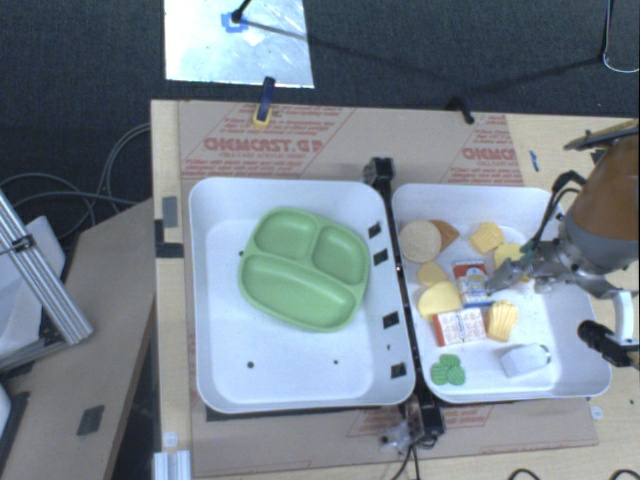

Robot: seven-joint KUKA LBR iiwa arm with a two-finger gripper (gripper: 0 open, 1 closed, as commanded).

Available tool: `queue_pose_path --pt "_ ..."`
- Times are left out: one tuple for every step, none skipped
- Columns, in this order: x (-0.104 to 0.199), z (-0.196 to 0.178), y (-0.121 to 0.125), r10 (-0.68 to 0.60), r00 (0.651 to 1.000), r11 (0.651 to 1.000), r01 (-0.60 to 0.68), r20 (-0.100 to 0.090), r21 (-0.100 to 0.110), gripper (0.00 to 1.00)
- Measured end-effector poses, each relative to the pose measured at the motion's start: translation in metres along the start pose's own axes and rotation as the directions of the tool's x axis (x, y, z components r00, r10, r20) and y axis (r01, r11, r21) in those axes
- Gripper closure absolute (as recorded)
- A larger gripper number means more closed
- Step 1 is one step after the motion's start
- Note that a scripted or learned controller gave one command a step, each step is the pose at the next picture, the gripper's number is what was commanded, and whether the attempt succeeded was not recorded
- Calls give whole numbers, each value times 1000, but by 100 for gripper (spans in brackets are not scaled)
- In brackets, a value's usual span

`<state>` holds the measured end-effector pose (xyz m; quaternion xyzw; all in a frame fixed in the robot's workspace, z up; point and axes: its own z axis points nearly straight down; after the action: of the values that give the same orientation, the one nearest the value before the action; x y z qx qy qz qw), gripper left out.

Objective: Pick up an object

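Reaching in over the right-hand shallow white bin [570, 203], the grey arm with its orange band [612, 203] carries its claw [497, 280] low above the toy food, though whether that claw is wide, narrow or holding anything I cannot tell from here, since the tip blurs into the clutter. Right at the claw lies a small red and white carton [468, 273], and just on the near side of it sit a second red and white carton [459, 326] and a ridged yellow plastic piece [502, 319]. A yellow wedge of toy cheese [439, 299] rests just to the far side of those, toward the other bin. Beyond the claw, toward the back of the bin, are a tan round bun [421, 238] and a pale yellow block [487, 236]. Nearer the front edge lie a green leafy toy [448, 370] and a small white-grey object [524, 359]. Well apart from the claw, the left-hand white bin [215, 298] on the same surface holds a green divided plastic plate [303, 268].
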<state>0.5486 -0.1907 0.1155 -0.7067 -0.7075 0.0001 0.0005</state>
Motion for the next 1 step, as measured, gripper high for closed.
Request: queue_pose_path --pt "0 28 2 0 1000 1000 0 -2 -3 0"
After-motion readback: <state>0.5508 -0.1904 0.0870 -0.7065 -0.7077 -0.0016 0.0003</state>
